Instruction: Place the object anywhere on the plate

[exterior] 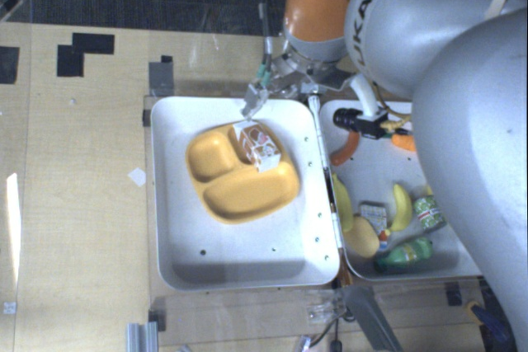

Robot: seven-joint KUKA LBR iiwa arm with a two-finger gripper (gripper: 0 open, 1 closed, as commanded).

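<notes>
A yellow divided plate (247, 194) lies in the left white bin (175, 210). A small white carton with red and brown print (259, 146) rests on the plate's upper right part, at the ridge between its compartments. My gripper (252, 105) hangs just above and slightly left of the carton, near the bin's far rim. A narrow gap seems to separate its tip from the carton. The grey arm with its orange band reaches in from the upper right.
The right bin (351, 266) holds a banana (401, 206), a green bottle (402, 254), a yellow round fruit (361, 237), a small can (428, 214), a pale packet (374, 215) and an orange curved item (346, 148). The arm covers that bin's right side.
</notes>
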